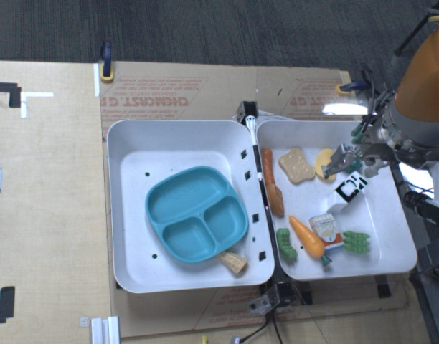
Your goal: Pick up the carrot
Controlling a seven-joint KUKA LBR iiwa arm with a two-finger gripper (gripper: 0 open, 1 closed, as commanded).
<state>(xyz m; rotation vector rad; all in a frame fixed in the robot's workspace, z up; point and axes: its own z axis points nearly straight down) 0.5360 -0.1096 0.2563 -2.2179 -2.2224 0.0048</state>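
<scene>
The carrot is orange and lies at a slant in the front part of the right bin, its thick end toward the front. A small white packet touches its right side. My gripper hovers over the back of the same bin, up and to the right of the carrot and well apart from it. It is open, with nothing between its fingers. A black-and-white tag shows just below it.
Around the carrot the right bin also holds a long sausage, a bread slice, a yellow piece and two green toys. The left bin holds a blue divided plate and a tan piece.
</scene>
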